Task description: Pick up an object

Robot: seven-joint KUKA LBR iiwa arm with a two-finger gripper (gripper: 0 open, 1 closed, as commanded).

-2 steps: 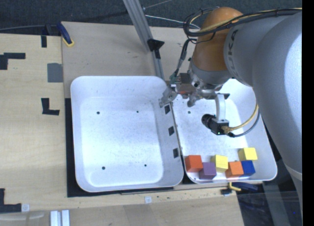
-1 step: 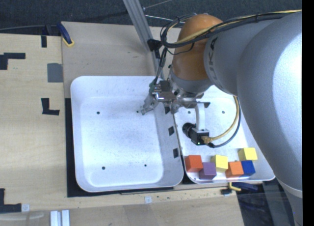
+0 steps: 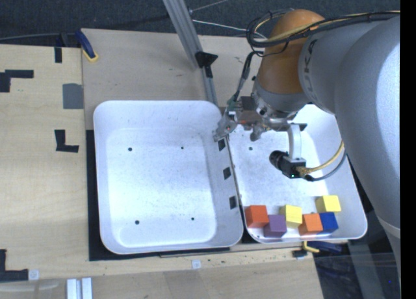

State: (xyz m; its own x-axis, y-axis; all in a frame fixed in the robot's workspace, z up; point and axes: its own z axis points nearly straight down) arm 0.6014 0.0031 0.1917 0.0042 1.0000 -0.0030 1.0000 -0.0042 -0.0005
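The blocks (image 3: 292,218) you want picked are all lying in the near corner of the right bin (image 3: 348,181): an orange one (image 3: 256,215), a purple one (image 3: 277,225), a yellow one (image 3: 293,214), a second orange (image 3: 312,223), a blue one (image 3: 328,222) and another yellow (image 3: 329,203), bunched close together and some touching. None is lifted, so nothing of the pick is done yet; you have the approach, the grasp and the lift all ahead.

The end effector (image 3: 250,124) sits at the far end of that bin, close to the wall it shares with the left bin (image 3: 107,161), well apart from the blocks. You cannot tell how it is set or whether it has anything; the wrist and cables (image 3: 296,164) crowd that spot, though it looks to carry nothing.

The arm (image 3: 351,77) covers the right bin's far corner, and the tabletop (image 3: 39,181) is cut off at the frame's edges.
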